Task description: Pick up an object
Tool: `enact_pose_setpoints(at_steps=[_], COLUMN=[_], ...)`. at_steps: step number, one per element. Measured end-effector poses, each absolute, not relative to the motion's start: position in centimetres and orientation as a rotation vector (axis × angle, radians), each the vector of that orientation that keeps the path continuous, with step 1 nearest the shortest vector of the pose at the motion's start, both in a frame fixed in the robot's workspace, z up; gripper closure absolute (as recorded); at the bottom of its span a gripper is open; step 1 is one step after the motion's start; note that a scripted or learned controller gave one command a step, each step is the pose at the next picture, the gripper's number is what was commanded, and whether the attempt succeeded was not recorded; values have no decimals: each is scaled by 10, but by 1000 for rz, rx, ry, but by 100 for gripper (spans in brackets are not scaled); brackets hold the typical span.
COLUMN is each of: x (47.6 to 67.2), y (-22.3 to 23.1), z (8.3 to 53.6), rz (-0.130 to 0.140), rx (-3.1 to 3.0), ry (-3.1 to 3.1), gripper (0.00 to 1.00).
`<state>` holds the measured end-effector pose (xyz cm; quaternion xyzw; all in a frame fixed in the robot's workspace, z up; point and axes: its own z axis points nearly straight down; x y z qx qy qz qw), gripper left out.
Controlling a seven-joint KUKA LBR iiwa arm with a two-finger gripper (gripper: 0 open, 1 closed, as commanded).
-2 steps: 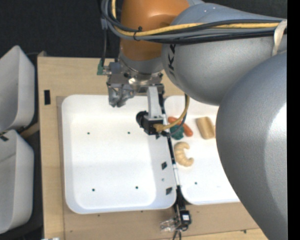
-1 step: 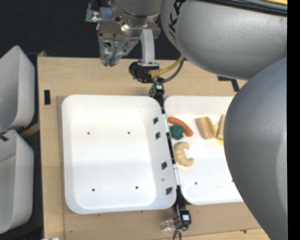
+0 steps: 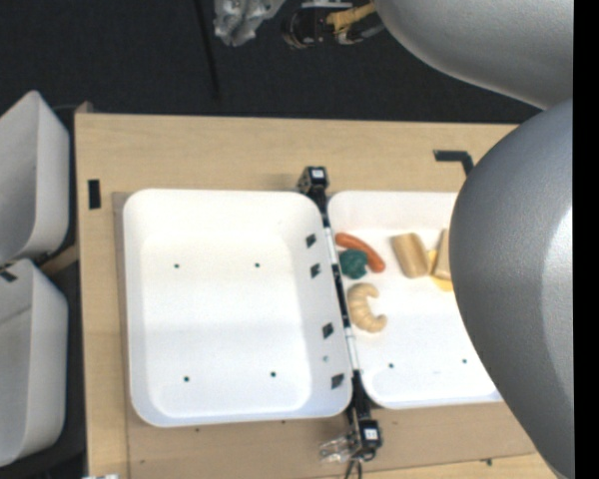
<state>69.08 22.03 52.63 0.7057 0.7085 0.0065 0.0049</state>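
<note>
Bench-top first: a pale wooden board carries two shallow white bins side by side, pinned along their shared edge by small black clips that appear to be there to stop the trays sliding under a grab. Nearest the lower edge, a bit of clear crumpled wrapping lies by the bottom clip.

The left bin shows bare white floor with a few dark dots. The right bin holds the candidates for picking, all gathered in its upper left part, close to the divider: a cream croissant-shaped piece lowest, a small green lump above it touching an orange sausage-shaped piece, then a tan cylinder to their right, and a yellow item partly tucked under the arm.

The robot's grey arm bulks across the right of the scene, covering the right bin's far side. Its gripper sits somewhere behind that mass, so whether it is released or clenched cannot be told, and nothing can be said to be held. By this reading, the pick has yet to start, with the objects lying just left of the arm's body.

Beyond the board, dark floor and a tangle of cables.
</note>
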Motion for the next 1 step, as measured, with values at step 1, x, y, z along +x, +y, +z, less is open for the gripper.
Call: enact_pose_setpoints(at_steps=[1], x=[690], y=[220], z=[531], rz=[5], rx=[2206], ry=[2230], gripper=[100])
